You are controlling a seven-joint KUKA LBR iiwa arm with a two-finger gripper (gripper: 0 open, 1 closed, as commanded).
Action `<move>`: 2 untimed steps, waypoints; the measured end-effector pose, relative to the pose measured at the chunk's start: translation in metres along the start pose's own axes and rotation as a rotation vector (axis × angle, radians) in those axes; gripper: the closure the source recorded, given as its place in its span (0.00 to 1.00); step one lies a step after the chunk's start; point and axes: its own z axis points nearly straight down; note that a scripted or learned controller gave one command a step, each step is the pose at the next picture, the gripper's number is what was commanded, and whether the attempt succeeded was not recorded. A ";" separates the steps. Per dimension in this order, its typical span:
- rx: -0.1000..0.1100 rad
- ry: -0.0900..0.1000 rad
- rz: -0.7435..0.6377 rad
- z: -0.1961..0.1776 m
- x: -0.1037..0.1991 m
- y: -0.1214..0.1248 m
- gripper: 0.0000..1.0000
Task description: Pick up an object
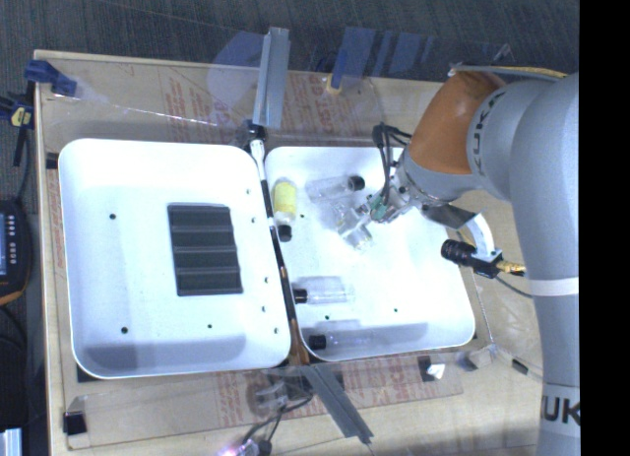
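Note:
My gripper point(375, 212) reaches down into the right bin point(433, 287) from the right, its tip among a cluster of clear plastic items point(346, 210) near the bin's upper middle. A yellow bottle with a dark cap point(283, 199) lies against that bin's left wall. A clear vial with a black cap point(321, 293) lies lower in the bin, and another clear vial point(340, 339) rests by the front wall. A black ribbed block point(205, 248) sits in the middle of the left bin point(98, 277).
The grey arm with its orange band point(448, 139) fills the right side above the right bin. A metal divider post point(268, 75) stands at the back between the bins. Blue clamps point(379, 50) sit at the bench's far edge.

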 end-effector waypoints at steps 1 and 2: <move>-0.002 0.000 -0.028 -0.029 0.029 0.074 1.00; -0.002 -0.001 -0.034 -0.108 0.072 0.094 1.00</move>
